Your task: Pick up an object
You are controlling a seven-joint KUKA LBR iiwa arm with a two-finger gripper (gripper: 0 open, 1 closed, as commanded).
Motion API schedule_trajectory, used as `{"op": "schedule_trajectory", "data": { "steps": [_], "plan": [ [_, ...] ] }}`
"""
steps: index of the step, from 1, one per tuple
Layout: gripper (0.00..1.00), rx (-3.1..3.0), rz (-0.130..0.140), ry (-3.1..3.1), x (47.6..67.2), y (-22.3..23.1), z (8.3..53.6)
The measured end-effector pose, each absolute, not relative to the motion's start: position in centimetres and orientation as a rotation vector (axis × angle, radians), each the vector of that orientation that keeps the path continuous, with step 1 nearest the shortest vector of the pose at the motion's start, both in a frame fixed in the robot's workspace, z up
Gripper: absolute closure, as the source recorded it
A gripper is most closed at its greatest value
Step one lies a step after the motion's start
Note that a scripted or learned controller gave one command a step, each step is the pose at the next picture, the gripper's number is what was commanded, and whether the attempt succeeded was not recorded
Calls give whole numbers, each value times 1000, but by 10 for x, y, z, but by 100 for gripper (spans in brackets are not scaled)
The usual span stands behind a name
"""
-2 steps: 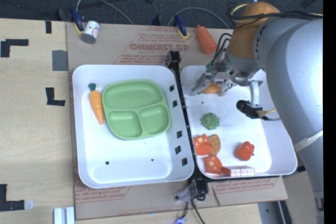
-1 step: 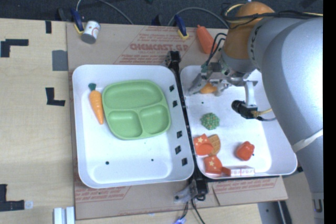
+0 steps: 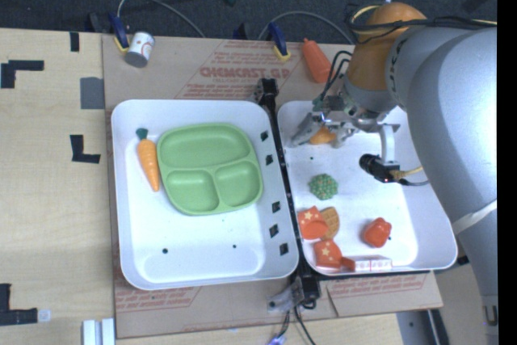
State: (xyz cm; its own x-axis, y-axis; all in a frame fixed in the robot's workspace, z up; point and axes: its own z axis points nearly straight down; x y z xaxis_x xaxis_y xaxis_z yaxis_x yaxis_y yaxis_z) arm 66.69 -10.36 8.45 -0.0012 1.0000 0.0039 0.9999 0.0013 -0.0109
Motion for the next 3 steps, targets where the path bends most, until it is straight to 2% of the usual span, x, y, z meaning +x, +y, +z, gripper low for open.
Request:
{"op": "schedule_trajectory", "data": {
  "steps": [2,3],
  "plan": [
    [0,-2220,14,-2216,666,-99,84],
    [0,-2214,8,-2215,667,-102,85]
  ]
}}
